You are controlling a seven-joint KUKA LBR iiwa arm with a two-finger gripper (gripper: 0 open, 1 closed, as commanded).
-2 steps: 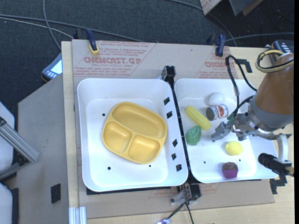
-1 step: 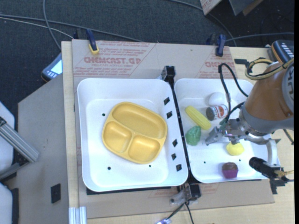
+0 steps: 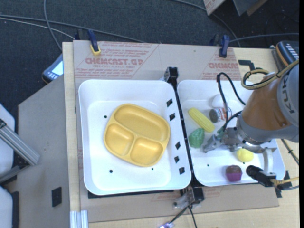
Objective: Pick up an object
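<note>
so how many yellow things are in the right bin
2: a yellow plastic corn cob lying near the bin's left wall, above the green toy, and a small round yellow lemon-like toy lower right, partly under the arm. More may be hidden beneath the arm.

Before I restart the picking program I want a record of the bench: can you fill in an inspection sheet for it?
Surface: two white bins side by side on a board; left bin, right bin.
Job's things: in the right bin, a yellow corn cob, green piece, purple piece, small yellow piece and a small jar.
Clutter: yellow divided tray in the left bin.
Grippers: gripper low in the right bin beside the green piece; grasp not discernible.
Cables: black cable looping over the right bin; grey cables on the floor.
Surroundings: two clamps on the board's far edge, dark carpet.
</note>
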